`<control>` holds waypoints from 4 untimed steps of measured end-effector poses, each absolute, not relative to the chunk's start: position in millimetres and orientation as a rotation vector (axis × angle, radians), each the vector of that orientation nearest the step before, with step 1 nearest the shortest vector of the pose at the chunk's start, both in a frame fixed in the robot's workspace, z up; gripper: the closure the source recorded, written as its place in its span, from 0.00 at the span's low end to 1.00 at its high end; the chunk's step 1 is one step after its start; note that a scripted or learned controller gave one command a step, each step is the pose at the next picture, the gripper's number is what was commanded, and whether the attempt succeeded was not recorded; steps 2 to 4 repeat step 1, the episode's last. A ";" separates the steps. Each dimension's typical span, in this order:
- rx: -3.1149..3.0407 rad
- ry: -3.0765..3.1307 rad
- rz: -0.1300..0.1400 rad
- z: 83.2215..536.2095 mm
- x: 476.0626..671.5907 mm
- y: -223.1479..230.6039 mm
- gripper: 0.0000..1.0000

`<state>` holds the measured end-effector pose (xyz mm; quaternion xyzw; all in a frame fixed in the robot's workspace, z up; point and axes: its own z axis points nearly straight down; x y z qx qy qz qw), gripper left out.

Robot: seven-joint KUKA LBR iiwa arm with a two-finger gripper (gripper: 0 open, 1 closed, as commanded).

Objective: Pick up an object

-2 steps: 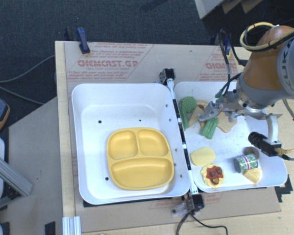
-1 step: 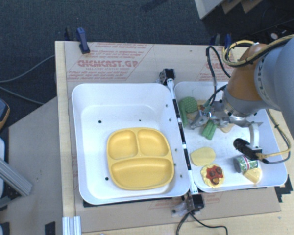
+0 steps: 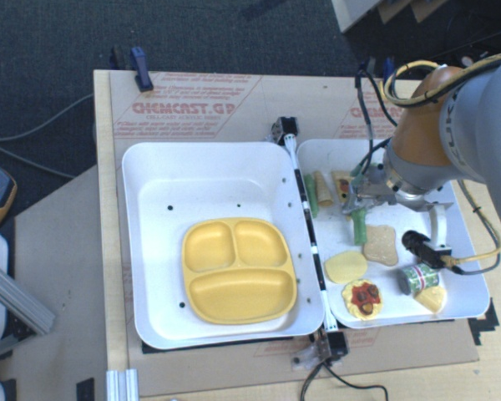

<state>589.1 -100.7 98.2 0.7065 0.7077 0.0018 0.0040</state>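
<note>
While the tabletop (image 3: pixel 200 111) carries two white bins, the left bin (image 3: pixel 150 182) holds a yellow divided plate (image 3: pixel 236 270). The right bin (image 3: pixel 468 299) holds toy foods: bread slice (image 3: pixel 381 245), pizza (image 3: pixel 363 299), small can (image 3: pixel 417 277). The hand (image 3: pixel 361 211) sits low over a green stick-shaped item (image 3: pixel 360 226); whether it is spread or pinching cannot be told. Judged so, nothing is lifted yet.

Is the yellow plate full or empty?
Empty. The yellow plate lies flat in the left bin, and all three of its compartments show bare yellow.
</note>
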 end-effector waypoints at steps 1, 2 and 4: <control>2.210 2.226 0.011 190.2 585.5 -27.9 1.00; 2.210 2.226 0.011 190.2 585.5 -27.9 1.00; 2.210 2.226 0.011 190.2 585.5 -27.9 1.00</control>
